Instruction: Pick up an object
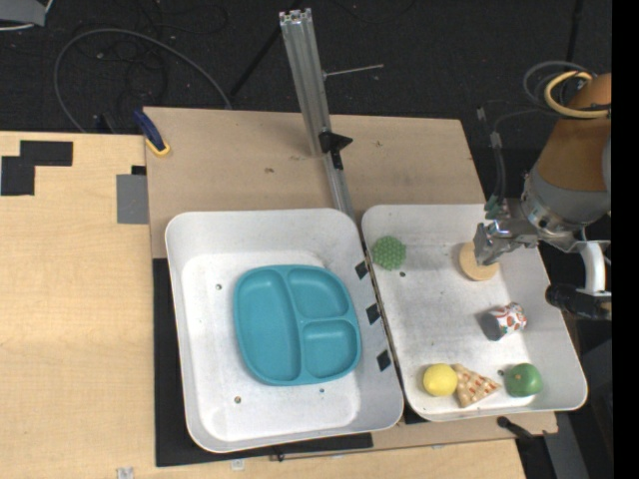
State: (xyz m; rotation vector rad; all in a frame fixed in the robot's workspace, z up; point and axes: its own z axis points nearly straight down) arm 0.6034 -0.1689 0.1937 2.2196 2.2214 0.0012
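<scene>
My gripper (486,251) is low in the right bin (439,317), at its far right side, right at a tan round disc (476,264). The fingers touch or overlap the disc's upper edge. A green bumpy ball (388,253) lies at the bin's far left. A small grey and red-white object (505,320) sits in the middle right. Along the near edge lie a yellow lemon (439,379), a pizza slice (475,386) and a green round fruit (522,378).
The left bin (200,257) holds a teal divided plate (297,322). A metal post (312,98) rises behind the bins, between them. The arm's grey body and orange band (574,148) stand over the right bin's far right corner.
</scene>
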